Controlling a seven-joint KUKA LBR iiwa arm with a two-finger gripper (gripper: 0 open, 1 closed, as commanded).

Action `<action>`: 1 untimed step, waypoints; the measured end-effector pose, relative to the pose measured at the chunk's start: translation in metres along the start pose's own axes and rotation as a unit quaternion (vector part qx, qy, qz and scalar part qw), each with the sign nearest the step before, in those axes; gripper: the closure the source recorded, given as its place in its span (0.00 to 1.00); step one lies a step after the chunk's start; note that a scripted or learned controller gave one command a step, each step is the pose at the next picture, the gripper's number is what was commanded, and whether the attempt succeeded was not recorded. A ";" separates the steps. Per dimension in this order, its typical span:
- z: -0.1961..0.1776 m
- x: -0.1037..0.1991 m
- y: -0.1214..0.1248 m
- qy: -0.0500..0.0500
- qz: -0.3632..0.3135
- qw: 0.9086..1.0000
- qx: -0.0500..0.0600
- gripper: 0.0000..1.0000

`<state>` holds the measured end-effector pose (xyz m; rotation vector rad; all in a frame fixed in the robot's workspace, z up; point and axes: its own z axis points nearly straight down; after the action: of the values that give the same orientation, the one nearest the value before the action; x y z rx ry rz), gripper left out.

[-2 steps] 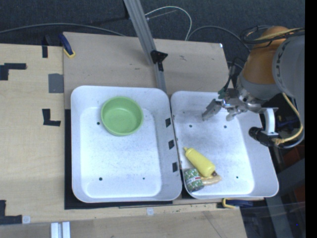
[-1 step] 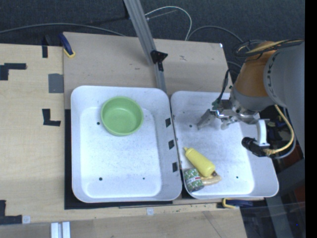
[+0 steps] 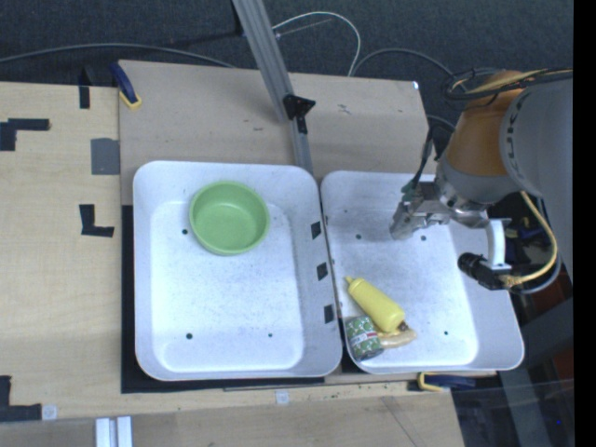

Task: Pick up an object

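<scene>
A yellow squeeze bottle [image 3: 376, 304] lies tilted in the front left part of the right bin [image 3: 438, 277]. A small green patterned object [image 3: 362, 337] lies just in front of it, with a thin tan piece [image 3: 399, 340] beside it. My gripper [image 3: 408, 222] hangs over the back middle of the right bin, well behind the yellow bottle and apart from it. Nothing shows between its fingers. A green bowl [image 3: 229, 217] stands upright in the back of the left bin [image 3: 223, 333].
A grey slanted pole [image 3: 268, 54] with a black clamp runs down to the gap between the bins. Cables [image 3: 521, 268] hang at the arm's right side. A wooden bench [image 3: 56, 250] surrounds the bins.
</scene>
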<state>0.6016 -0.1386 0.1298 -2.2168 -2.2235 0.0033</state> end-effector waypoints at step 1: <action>-0.056 -0.003 -0.009 0.000 0.001 1.000 -0.003 1.00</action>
<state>0.5930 -0.1414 0.1855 -2.2232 -2.2241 -0.0029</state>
